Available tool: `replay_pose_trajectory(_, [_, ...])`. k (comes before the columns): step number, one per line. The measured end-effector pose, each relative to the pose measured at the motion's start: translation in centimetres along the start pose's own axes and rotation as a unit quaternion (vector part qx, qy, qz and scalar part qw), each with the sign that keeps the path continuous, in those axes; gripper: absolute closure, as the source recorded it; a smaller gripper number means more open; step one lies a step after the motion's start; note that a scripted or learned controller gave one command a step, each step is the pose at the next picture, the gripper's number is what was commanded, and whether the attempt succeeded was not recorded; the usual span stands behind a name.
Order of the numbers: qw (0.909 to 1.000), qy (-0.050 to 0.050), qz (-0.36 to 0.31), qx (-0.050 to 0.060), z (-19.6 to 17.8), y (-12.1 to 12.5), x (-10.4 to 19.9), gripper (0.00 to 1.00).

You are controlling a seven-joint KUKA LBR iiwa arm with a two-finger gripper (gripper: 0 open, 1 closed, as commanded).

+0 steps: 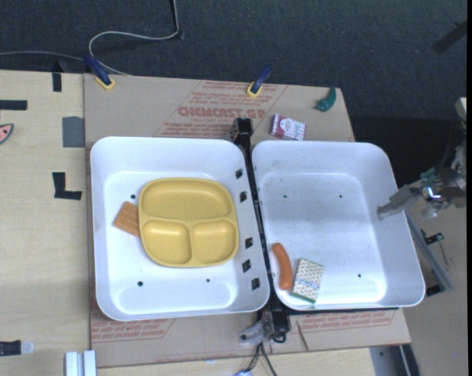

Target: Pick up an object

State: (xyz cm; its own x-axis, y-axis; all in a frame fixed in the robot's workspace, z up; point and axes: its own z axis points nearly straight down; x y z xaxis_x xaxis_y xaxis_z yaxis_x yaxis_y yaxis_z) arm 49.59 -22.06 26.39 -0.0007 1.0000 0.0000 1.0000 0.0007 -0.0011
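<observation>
The shallow white right bin (329, 210) offered the most open floor: its far and middle parts lay bare, with a small orange sausage-shaped piece (282, 265) and a pale patterned packet (308, 279) crowding only the near-left corner, just beside each other. The shallow white left bin (110, 210) was largely taken up by a yellow three-compartment plastic tray (190, 220), with a brown wafer-like piece (127, 219) wedged against the tray's left edge; free floor remained along the near side. A black clipped divider (250, 225) ran between the bins. The tool (392, 205) sat at the right bin's right rim.
</observation>
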Motion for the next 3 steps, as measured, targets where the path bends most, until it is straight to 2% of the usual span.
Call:
replay_pose_trajectory(1, [1.0,0.001,0.0,0.002,14.2,-0.2,-0.2,0.0])
replay_pose_trajectory(2, [1.0,-0.002,0.001,-0.002,17.8,-1.1,1.7,0.0])
replay_pose_trajectory(3, [1.0,0.0,-0.001,-0.004,17.8,-1.0,11.5,0.0])
